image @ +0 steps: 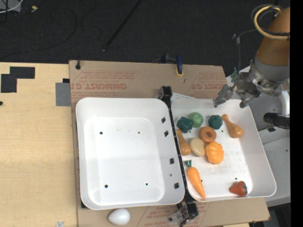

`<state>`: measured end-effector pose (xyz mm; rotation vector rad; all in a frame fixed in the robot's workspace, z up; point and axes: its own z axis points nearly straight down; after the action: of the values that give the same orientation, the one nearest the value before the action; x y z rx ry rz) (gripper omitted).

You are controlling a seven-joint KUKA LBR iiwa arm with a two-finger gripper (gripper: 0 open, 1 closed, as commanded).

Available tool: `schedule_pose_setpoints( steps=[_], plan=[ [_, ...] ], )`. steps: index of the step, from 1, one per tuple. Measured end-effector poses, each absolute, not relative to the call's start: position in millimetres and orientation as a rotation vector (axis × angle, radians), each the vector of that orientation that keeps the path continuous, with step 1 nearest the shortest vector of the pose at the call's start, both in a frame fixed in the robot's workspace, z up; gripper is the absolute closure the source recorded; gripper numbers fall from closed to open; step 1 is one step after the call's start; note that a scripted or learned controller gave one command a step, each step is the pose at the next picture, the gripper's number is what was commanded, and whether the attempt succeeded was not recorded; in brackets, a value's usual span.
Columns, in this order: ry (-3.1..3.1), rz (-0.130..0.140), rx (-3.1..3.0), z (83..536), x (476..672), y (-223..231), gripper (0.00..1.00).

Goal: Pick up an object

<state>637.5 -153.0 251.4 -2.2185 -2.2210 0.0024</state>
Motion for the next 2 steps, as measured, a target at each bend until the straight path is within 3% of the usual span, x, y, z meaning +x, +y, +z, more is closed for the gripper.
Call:
schedule_pose_setpoints(
  steps=[1, 2],
  plan=[
    [-2.212, 0.011, -2.214, 171.6, 567.0, -148.5, 0.00],
    [-2.223, -0.004, -2.228, 101.7, 570.5, -148.6, 0.00]
  ],
)
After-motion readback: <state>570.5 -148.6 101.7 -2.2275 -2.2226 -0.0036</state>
